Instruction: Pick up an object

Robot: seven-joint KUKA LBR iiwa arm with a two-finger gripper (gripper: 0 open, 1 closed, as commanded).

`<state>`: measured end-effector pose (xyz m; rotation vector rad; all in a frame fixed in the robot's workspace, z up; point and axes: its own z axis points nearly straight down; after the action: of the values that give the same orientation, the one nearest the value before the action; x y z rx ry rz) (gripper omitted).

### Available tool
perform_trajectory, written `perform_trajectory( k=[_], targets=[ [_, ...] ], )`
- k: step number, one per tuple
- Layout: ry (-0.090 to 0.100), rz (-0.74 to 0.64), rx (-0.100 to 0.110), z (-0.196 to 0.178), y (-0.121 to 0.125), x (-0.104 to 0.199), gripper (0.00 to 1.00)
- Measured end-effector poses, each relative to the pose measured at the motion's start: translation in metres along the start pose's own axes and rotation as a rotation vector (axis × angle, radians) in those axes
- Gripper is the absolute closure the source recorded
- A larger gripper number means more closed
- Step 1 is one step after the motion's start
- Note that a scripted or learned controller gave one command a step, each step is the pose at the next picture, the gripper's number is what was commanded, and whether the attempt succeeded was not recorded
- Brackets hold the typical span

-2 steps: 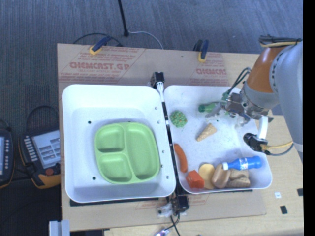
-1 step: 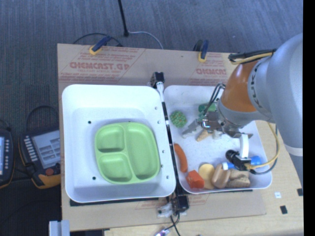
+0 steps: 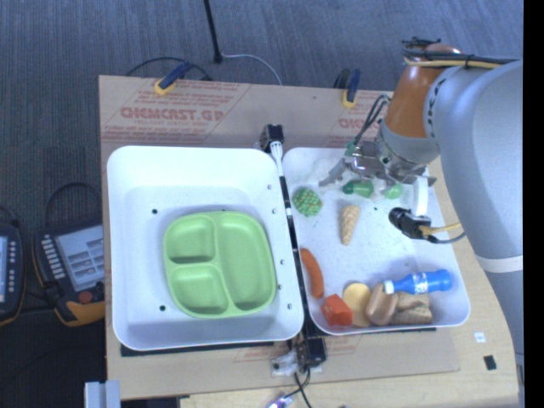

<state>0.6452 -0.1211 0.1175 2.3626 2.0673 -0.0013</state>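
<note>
Grey arm (image 3: 484,160) entering from right, orange band (image 3: 410,100) above wrist, bulk of it over right bin's far right corner. Brown desk (image 3: 170,113) beneath, printed board surface, two clamps at far edge. Left bin (image 3: 136,185) white, shallow, carrying green divided plate (image 3: 221,262) with three compartments, near its middle. Right bin (image 3: 450,313) white, touching left bin along centre seam.

Tool (image 3: 367,175) low over far part of right bin, just above small green piece (image 3: 359,189); nothing seen between fingers; open or clenched cannot tell, fingertips too blurred.

Loose items in right bin, all resting on floor: blue-and-white bottle (image 3: 418,282) lying on its side near front right; brown bread-like pieces (image 3: 399,308) just beside it, at front edge; orange carrot-like stick (image 3: 312,272) along left wall; tan cone (image 3: 349,223) near middle, point toward front; green ball (image 3: 307,201) left of cone, near seam; red block (image 3: 336,310) at front left, touching yellow round piece (image 3: 356,295).
</note>
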Motion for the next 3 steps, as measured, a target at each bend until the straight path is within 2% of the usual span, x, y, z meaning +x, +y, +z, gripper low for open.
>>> perform_trajectory(
  k=[1, 2, 3],
  targets=[
    [0.009, -0.1, 0.002, 0.028, 0.031, -0.073, 0.0],
    [-0.003, -0.178, -0.009, 0.029, -0.017, -0.064, 0.0],
    [-0.008, -0.178, -0.013, 0.018, -0.016, -0.066, 1.0]
  ],
)
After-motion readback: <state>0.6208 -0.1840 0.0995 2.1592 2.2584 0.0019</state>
